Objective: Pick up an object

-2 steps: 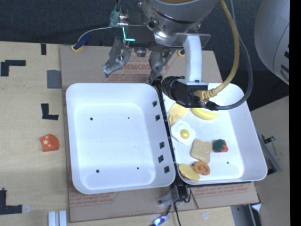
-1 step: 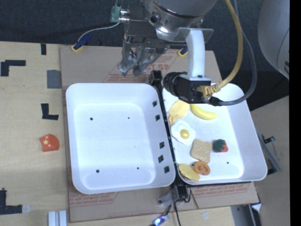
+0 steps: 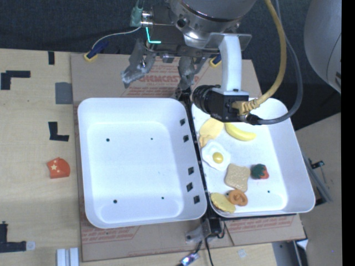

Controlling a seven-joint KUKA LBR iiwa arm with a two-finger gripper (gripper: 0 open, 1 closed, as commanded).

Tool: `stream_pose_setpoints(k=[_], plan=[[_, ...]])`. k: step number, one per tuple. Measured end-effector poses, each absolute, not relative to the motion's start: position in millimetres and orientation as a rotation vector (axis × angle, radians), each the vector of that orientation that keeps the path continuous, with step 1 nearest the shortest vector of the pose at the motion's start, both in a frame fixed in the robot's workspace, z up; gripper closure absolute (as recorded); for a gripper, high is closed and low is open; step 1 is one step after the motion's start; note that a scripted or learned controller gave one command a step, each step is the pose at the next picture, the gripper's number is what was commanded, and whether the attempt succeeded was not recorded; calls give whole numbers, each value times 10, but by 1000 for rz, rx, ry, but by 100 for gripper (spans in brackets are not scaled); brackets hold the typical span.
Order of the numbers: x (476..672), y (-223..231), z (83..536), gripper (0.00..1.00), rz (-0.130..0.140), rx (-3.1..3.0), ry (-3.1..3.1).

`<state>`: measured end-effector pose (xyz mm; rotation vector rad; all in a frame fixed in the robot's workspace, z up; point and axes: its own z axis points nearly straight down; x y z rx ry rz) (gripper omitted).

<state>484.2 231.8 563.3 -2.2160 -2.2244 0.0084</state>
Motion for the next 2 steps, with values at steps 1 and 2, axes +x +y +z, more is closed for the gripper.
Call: stream_pose_setpoints(k=[1, 2], plan=[[4846, 2320, 5734, 100, 9, -2216, -2225], [4845, 2319, 5729, 0, 11, -2215, -2224]])
